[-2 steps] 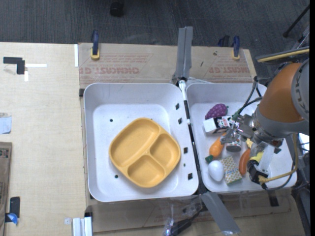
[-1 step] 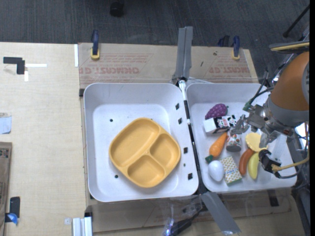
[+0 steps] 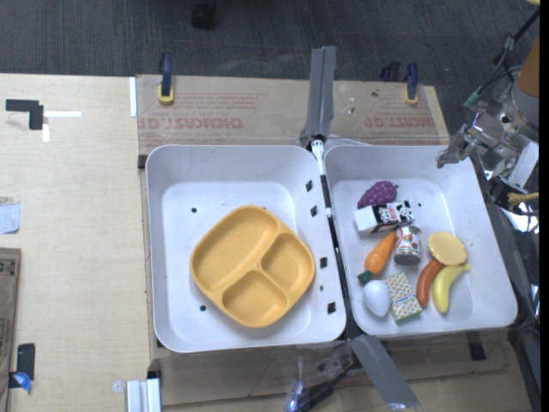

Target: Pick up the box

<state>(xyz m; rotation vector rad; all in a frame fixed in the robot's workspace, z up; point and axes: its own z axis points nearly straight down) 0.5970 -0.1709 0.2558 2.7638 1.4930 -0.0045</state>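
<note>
1. Though several items crowd the right bin [image 3: 480, 316], the box [image 3: 403, 297] is easy to pick out: a small carton with a green and cream patterned face, lying flat near the bin's front edge, slightly turned.
2. Its neighbours are close. A white egg [image 3: 376, 298] sits just beside it on the left, a red sausage [image 3: 426, 283] stands just to its right with a banana [image 3: 447, 287] beyond, and a small can [image 3: 408, 245] lies just behind it.
3. By its look the carton is probably light card, stiff along the edges but likely to dent if squeezed hard on the broad face; its printed surface may be a little slick.
4. Taking it across the two long sides seems best, fingers dropping into the narrow gaps by the egg and the sausage, which leaves little room.
5. The gripper [image 3: 459, 148] hangs over the right bin's back right corner, well apart from the box; whether it is spread or pressed together I cannot tell.
6. A yellow divided plate [image 3: 252, 267] lies in the left bin [image 3: 171, 178].
</note>
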